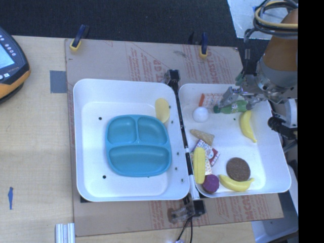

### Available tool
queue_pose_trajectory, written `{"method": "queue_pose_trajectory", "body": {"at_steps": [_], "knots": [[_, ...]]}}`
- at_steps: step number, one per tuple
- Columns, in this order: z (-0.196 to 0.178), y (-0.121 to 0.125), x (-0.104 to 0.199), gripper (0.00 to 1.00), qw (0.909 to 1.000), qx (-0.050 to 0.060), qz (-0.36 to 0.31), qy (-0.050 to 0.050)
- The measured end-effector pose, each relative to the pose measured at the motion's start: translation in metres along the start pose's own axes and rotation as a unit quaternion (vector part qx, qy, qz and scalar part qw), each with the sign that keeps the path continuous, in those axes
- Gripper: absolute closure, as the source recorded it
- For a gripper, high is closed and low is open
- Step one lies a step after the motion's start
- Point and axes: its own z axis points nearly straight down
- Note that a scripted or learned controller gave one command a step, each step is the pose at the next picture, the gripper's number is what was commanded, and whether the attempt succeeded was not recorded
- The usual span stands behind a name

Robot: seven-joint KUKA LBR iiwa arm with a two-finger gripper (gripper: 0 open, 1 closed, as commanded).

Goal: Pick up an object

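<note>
My gripper (pixel 234 98) hangs low over the back of the right bin (pixel 276 158), directly above a small green object (pixel 231 107) that lies against its tip. Whether the green object is gripped cannot be made out. A white ball (pixel 201 114) lies just left of it, and a yellow banana (pixel 247 126) just to its right. Toward the bin's front are a brown round cookie (pixel 238 168), a second banana (pixel 235 184), a purple plum (pixel 211 183) and a corn cob (pixel 199 164).
The left bin (pixel 86 135) holds a blue divided plate (pixel 137 145) and a pale yellow piece (pixel 162 109) near its back right corner. A tan wedge (pixel 202 134) and a small packet (pixel 212 156) lie by the right bin's left wall. A yellow-grey device (pixel 10 65) sits far left.
</note>
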Motion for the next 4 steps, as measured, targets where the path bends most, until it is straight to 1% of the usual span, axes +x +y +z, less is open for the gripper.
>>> {"method": "queue_pose_trajectory", "body": {"at_steps": [1, 2, 3, 4], "knots": [[0.112, -0.037, 0.028, 0.00, 1.0000, 0.005, 0.000, 0.001], [0.106, -0.033, 0.047, 0.00, 1.0000, 0.001, -0.001, 0.000], [0.106, -0.067, 0.043, 0.00, 1.0000, 0.002, 0.001, 0.000], [0.107, -0.093, 0.037, 0.00, 1.0000, 0.002, 0.001, 0.000]]}}
